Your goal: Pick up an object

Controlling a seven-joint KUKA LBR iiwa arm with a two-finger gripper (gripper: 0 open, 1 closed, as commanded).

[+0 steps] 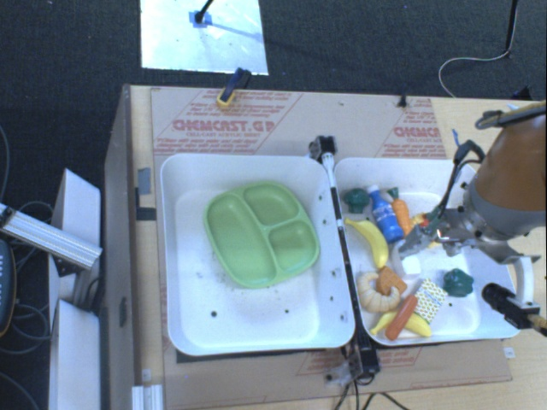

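The right bin [427, 182] holds several toy foods: a blue bottle [386, 215], an orange carrot [402, 213], a yellow banana [373, 241], a green piece [355, 200], a beige ring-shaped piece [374, 290], a red-orange stick [402, 316], a checkered block [431, 298] and a dark green piece [458, 282]. My gripper [419, 242] hangs low over the middle of this bin, just right of the bottle and banana and above the checkered block. I see nothing clearly held in it.
In the left bin [197, 314] lies a light green divided plate [261, 233]. A raised divider [338, 246] runs between the two bins. The grey arm with its orange band [513, 178] reaches in from the right above the right bin's far side.
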